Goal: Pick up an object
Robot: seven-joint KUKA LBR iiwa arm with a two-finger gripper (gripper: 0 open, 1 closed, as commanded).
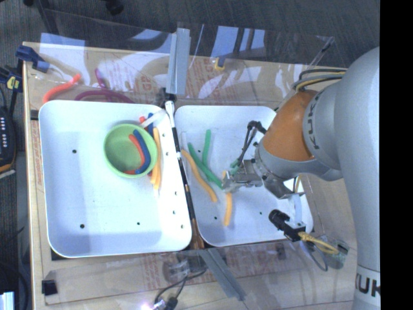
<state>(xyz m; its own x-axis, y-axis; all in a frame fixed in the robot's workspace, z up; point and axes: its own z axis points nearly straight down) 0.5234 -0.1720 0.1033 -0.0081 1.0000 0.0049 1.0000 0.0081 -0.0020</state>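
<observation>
Sticks, orange (pixel 228 210) and green (pixel 208 148), lie loose in the right bin (pixel 258 116) before you, the gripper (pixel 233 179) low among them. You cannot tell its state at this slant. Your left bin (pixel 71 192) holds a green bowl (pixel 130 150) with more sticks.

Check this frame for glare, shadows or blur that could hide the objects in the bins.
Camera view: pale reflections streak the clear panel behind the bins; a soft shadow darkens the left bin along its near edge; the green bowl and sticks read sharp; the gripper looks slightly soft.
</observation>
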